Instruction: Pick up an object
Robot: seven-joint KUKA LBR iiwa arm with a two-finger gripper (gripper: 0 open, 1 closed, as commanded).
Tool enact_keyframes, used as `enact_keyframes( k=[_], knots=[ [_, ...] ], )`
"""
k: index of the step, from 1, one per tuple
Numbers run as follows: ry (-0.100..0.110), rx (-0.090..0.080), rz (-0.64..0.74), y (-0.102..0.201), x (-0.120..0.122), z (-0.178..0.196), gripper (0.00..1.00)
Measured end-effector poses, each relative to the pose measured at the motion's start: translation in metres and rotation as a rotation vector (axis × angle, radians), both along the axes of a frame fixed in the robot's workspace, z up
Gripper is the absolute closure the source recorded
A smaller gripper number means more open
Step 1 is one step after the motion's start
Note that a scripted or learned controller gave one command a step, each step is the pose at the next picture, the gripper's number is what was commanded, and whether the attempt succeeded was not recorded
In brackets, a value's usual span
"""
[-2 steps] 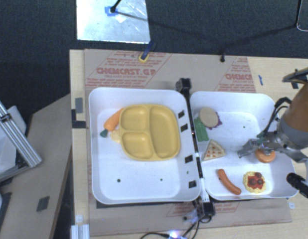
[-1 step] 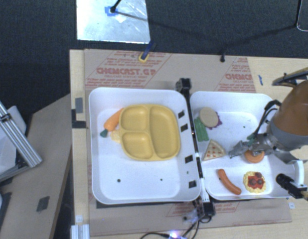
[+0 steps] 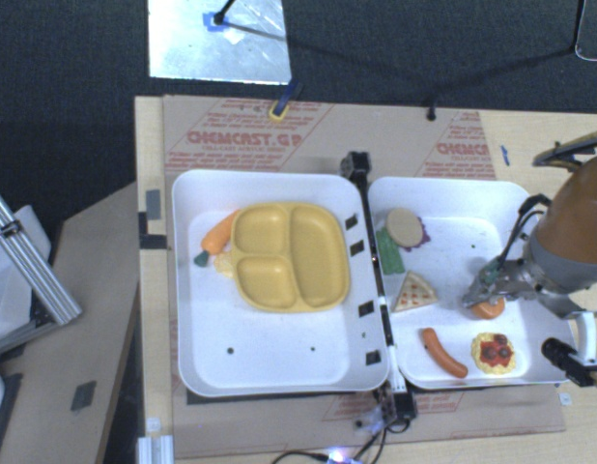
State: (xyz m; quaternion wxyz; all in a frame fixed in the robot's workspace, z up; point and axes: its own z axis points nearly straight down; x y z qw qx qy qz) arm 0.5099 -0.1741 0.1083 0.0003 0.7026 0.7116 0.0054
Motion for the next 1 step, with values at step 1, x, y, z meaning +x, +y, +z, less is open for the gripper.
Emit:
enact_keyframes(
  k=[1],
  knots=[
    [0.002,-0.009,-0.008,0.0017,0.0093,0.0466,1.00]
  ],
)
